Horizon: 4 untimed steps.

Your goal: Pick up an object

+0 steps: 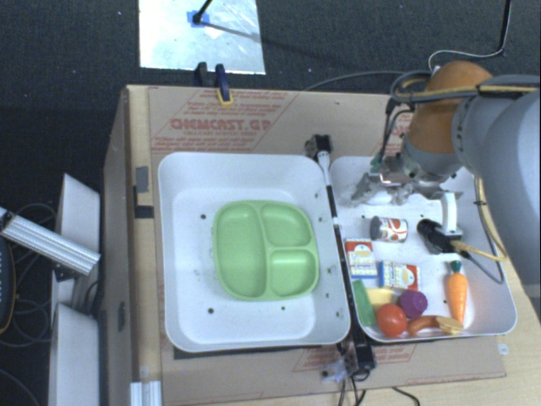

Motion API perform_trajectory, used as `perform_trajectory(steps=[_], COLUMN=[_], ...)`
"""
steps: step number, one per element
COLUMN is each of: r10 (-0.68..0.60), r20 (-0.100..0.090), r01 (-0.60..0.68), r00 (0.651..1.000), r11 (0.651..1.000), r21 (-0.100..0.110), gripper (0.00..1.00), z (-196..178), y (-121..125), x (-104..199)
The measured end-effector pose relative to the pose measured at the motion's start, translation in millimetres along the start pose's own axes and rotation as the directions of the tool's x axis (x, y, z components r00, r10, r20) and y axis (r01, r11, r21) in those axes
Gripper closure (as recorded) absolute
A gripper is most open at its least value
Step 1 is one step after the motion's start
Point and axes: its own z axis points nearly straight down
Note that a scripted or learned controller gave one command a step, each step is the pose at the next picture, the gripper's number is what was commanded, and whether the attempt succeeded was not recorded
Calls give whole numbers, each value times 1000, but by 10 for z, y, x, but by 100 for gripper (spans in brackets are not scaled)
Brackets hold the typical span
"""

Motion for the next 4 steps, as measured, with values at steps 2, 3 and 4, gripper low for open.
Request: perform_trajectory(steps=[2, 3, 4], r10=[-1, -1, 0], r20=[0, 0, 2], r01=[1, 1, 0], r00=[1000, 1000, 1000], r11=[1000, 1000, 1000], r21=[-4, -4, -4], gripper=[100, 0, 0], z=[-120, -119, -854], y=[-433, -434, -157], x=[-150, -150, -630])
